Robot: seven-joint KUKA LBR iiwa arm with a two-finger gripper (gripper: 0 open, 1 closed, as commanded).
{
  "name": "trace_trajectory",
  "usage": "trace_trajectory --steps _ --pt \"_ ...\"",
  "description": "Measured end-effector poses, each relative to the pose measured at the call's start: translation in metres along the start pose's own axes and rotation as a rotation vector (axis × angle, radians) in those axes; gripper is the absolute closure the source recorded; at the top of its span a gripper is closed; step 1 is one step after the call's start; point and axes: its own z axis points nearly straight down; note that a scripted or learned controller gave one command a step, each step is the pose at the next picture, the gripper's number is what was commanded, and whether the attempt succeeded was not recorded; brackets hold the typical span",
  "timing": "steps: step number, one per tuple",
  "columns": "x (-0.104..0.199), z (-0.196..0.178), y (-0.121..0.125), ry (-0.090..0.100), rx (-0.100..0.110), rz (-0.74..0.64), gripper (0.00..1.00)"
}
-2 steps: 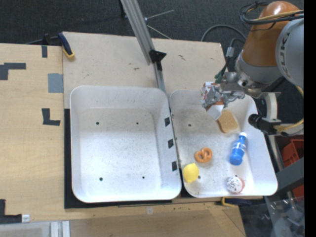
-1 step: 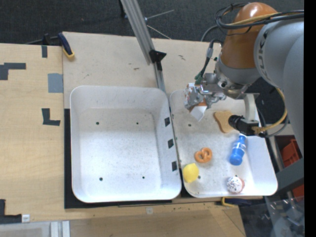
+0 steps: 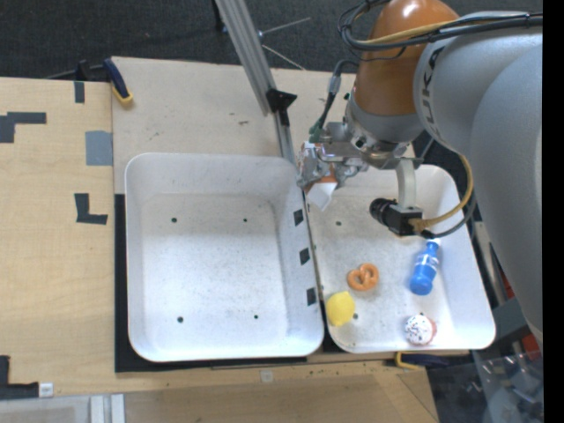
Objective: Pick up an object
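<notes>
My gripper (image 3: 319, 173) hangs over the far left corner of the right bin (image 3: 480, 315), close to the wall shared with the left bin (image 3: 141, 236). A small white and orange object (image 3: 321, 192) sits between its fingers, lifted a little above the bin floor. Lying on the right bin's floor are an orange pretzel-shaped toy (image 3: 362, 277), a blue bottle (image 3: 424, 270), a yellow lemon-like object (image 3: 340, 307) against the dividing wall, and a white speckled ball (image 3: 419, 328) near the front edge.
A slanted metal pole (image 3: 256, 60) crosses behind the bins and ends near the gripper. A black fitting with cables (image 3: 394, 216) hangs from the arm over the right bin. The arm's bulk covers the right bin's far right side.
</notes>
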Motion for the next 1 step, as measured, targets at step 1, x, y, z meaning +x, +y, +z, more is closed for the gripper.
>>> trace_trajectory --steps 1 --pt "0.0563 -0.0008 -0.0096 0.000 0.002 0.000 1.00"
